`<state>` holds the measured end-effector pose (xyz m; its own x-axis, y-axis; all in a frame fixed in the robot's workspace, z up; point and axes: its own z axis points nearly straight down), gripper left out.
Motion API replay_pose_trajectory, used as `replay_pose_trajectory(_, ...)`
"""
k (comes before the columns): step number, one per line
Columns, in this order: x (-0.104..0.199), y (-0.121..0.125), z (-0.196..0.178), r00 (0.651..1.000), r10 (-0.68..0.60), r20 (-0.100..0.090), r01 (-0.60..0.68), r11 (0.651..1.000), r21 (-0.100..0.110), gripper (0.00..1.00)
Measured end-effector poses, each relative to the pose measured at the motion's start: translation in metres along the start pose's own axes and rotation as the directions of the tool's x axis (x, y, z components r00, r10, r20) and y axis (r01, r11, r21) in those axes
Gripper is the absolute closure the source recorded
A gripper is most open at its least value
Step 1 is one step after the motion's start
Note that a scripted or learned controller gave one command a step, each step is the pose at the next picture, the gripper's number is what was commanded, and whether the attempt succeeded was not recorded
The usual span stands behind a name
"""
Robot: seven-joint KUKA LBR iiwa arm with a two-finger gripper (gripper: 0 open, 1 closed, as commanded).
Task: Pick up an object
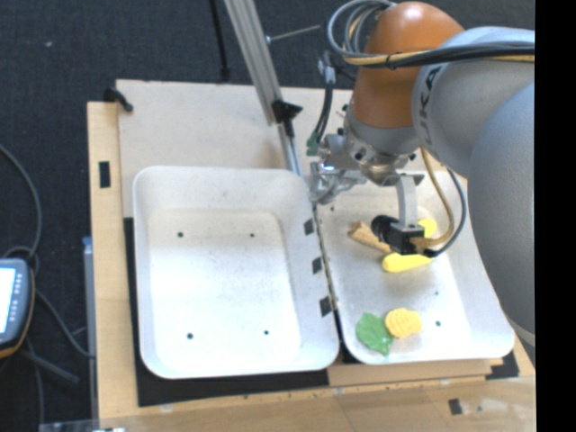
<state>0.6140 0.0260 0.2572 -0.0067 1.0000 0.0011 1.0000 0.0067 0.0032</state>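
My gripper (pixel 324 185) hangs over the far left corner of the right bin (pixel 468 318), close to the wall between the two bins. Nothing shows in its grasp. To its right and nearer the front lie a tan wedge-shaped piece (pixel 362 234) and a yellow banana-like object (pixel 407 262). At the bin's front edge sit a yellow corn cob (pixel 402 322) and, touching it on the left, a green leafy piece (pixel 373 333). The grey arm with its orange band covers the bin's far right part.
The left bin (pixel 153 241) sits beside the right one, with a shared raised rim between them. A slanted metal rail (pixel 256 57) rises behind the bins, just left of the gripper. A small device (pixel 11 300) lies off the bench at the left.
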Motion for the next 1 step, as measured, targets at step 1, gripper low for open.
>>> replay_pose_trajectory(1, 0.0367, 0.0273, 0.0022, 1.0, 0.001, 0.001, -0.001, 1.0, 0.001, 1.0)
